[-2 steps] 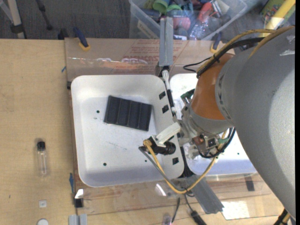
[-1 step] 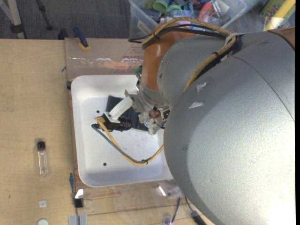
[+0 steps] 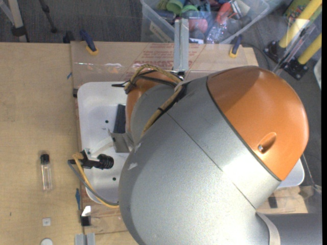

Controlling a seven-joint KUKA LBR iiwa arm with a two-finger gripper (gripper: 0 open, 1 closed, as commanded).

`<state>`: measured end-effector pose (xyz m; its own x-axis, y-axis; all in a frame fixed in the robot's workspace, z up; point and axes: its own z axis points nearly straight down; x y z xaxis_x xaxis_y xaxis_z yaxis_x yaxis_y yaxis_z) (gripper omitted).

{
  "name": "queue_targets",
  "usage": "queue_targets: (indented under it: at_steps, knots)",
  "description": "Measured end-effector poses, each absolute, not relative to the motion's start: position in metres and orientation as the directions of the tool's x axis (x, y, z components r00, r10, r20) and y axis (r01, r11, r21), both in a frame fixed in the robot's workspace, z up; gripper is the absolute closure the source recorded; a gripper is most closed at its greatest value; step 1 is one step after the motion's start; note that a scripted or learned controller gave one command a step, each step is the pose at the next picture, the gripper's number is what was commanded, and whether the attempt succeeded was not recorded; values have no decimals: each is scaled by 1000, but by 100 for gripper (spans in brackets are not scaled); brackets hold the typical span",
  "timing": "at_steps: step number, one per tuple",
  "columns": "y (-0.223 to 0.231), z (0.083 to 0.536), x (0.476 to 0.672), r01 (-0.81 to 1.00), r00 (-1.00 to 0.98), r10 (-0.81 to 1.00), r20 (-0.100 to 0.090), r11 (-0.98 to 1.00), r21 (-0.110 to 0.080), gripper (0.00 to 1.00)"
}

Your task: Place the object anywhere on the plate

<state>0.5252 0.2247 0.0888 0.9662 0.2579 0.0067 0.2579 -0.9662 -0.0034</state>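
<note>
The big grey arm (image 3: 204, 177) with its orange band (image 3: 260, 116) covers most of the view and hides much of the white bin (image 3: 92, 111) below it. The gripper (image 3: 118, 131) appears as dark parts low in the bin's left side; how it stands I cannot tell. The plate and the object are hidden from the camera. On the wooden worktop (image 3: 30, 111), left of the bin, lies a small clear vial (image 3: 46, 171) with a black cap.
</note>
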Motion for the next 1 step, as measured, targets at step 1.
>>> queue_targets:
  at_steps: [1]
  knots:
    - [174, 161, 492, 658, 753, 658, -5, -753, -4, 100]
